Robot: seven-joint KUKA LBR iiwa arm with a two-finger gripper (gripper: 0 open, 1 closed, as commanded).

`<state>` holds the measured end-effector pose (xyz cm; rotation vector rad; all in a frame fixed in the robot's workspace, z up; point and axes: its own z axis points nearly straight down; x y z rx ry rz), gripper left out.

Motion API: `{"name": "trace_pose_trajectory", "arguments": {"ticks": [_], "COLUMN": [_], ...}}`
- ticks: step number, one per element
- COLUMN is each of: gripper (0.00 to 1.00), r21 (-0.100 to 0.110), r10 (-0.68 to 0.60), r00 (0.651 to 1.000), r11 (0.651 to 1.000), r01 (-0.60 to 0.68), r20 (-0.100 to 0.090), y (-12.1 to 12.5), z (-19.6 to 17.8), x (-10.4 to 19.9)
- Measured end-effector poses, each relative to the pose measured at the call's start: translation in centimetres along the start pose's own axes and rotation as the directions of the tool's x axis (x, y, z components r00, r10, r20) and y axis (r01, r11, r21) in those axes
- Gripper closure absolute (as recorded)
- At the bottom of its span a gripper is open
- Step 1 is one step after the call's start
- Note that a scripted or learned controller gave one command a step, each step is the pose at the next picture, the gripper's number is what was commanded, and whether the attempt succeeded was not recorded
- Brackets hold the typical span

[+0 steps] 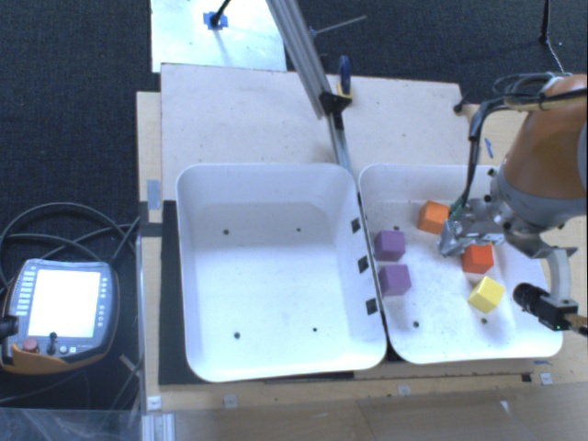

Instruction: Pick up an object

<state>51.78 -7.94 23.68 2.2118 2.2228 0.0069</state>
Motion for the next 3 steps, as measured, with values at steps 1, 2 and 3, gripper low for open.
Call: {"name": "trace_pose_trajectory", "arguments": {"ticks": [1, 2, 3], "gripper": [1.00, 1.00, 1.00], "r21": [0.004, 0.007, 0.005], "r10": [-0.006, -0.006, -0.006], "r00": [1.000, 1.000, 1.000], "r11": [1.000, 1.000, 1.000], "r01": [0.006, 0.006, 0.006], "r20": [-0.003, -0.003, -0.003], "y": [1.1, 1.9, 3.2], "z": [-0.9, 0.6, 1.6], "x": [5.6, 10.9, 16.0]}}
